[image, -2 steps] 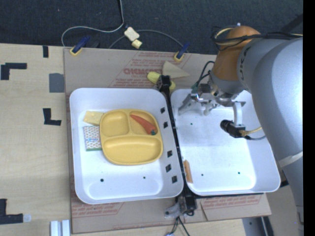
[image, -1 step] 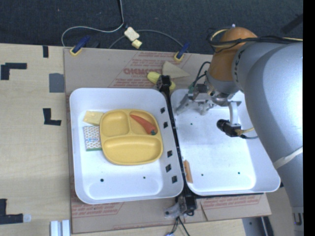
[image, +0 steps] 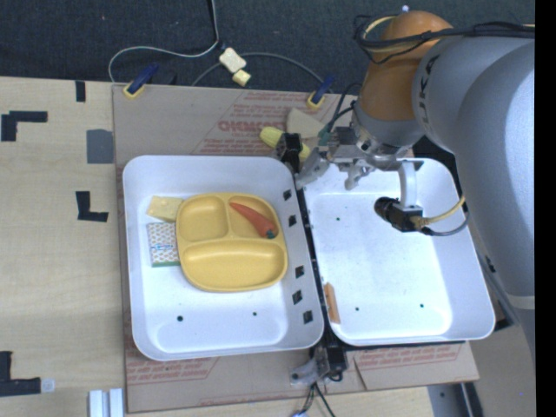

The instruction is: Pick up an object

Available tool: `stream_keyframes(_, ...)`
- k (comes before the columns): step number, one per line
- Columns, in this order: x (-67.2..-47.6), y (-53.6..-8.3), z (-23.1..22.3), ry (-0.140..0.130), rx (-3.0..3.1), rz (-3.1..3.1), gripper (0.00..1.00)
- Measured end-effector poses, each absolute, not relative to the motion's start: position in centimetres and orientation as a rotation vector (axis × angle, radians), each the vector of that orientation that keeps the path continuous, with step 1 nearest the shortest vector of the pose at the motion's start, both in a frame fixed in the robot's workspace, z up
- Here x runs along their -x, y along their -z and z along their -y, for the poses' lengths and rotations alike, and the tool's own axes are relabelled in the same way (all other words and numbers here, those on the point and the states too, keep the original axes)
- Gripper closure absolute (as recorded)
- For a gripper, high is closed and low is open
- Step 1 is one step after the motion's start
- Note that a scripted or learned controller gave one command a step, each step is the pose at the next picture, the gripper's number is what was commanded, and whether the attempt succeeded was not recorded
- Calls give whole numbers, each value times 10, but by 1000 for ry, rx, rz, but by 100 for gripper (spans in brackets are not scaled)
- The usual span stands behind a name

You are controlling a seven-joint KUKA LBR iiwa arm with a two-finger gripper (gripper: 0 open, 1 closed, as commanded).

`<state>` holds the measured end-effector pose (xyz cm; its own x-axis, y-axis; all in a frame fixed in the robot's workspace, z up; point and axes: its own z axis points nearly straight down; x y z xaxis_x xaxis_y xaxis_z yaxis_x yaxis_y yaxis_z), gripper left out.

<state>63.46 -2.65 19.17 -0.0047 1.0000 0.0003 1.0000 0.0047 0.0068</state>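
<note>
Pick target: not fixed by the task, any loose item qualifies. Nothing is lifted yet.

Candidates, all placed from the jaws:
- Orange stick, the nearest item in the gripper's own bin. It lies below the jaws in the view and off to the view's left, tight against the dividing wall.
- Red pepper, across the divider, well to the view's left of the jaws and a little lower. It rests in the upper-right compartment of the yellow plate.
- Pale yellow wedge, further out the same way, touching the plate's far edge.
- Patterned sponge, just below the wedge, also against the plate.

Gripper: hangs over the upper part of the right bin. The two prongs read as spread apart, with bare white bin floor between them, so I log the jaws as released and carrying nothing. The view is steep and partly blocked by the wrist, so this reading is fair, not certain. A dark fitting with a cable sits just below the jaws and appears to be part of the rig, not a loose item.

Progress: approach only. No contact and no grasp.

Remaining: choose a target, travel over it, descend, close, lift clear. Judgement: the floor right beneath the jaws is bare, so closing here would catch nothing. The stick is the shortest move but hugs the wall, an awkward grip. The left bin offers more to take.
</note>
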Motion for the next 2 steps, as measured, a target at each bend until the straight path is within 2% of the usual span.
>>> stream_keyframes(1, -639, -184, 97, 4, -2225, -2216, 0)
stream_keyframes(2, -580, -81, 97, 2, -2221, -2219, 0)
